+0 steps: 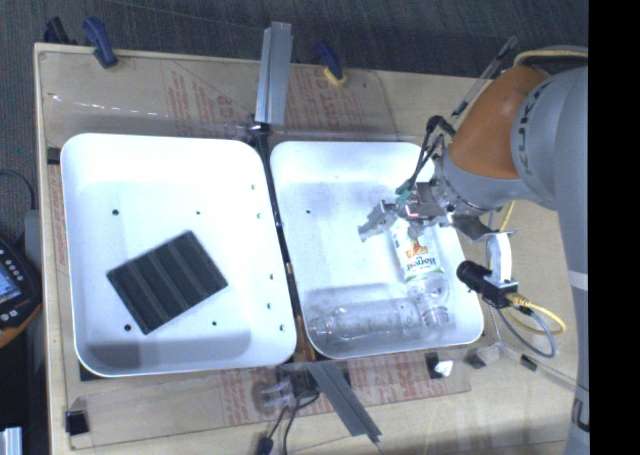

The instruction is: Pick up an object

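Gripper (pixel 385 218) hangs low inside the right bin (pixel 330 168), toward its right wall, with the wrist of the grey arm (pixel 560 133) directly above it. Its pale metal tips point leftward over the bin floor, but from this slant I cannot tell how wide it stands, and nothing shows between the tips. Just beside and below them lies a small white pouch with a green and orange label (pixel 420 255), lengthwise toward the bin's near edge; it seems the likeliest target, since the gripper is poised almost over its upper end. A clear plastic bottle (pixel 380 321) lies on its side along the near wall, probably rolled there by the floor's curve, its cap end close to the pouch. In the left bin (pixel 90 158), a dark ribbed rectangular pad (pixel 166 280) lies flat near the near-left corner, well apart from the arm's reach.
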### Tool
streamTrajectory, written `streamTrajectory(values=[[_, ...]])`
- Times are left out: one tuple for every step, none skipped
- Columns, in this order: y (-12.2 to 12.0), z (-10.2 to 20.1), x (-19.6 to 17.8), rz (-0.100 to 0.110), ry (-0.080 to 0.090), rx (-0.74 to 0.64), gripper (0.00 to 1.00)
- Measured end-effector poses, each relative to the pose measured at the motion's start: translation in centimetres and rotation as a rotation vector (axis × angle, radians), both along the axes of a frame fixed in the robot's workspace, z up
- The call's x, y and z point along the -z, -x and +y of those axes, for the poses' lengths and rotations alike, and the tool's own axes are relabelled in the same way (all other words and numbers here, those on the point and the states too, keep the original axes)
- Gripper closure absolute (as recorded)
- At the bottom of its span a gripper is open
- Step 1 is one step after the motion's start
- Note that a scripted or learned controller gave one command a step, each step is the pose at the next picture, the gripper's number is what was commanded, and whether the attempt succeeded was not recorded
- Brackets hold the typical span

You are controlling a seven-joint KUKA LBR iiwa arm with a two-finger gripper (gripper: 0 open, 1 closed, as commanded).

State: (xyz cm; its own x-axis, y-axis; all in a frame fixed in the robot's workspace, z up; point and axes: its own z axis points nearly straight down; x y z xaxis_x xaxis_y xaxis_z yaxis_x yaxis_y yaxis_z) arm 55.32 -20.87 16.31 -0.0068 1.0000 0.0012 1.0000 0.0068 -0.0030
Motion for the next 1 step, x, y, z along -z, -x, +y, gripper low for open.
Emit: streamTrajectory(values=[[0.00, 0.00, 0.00, 0.000, 0.000, 0.000, 0.00]])
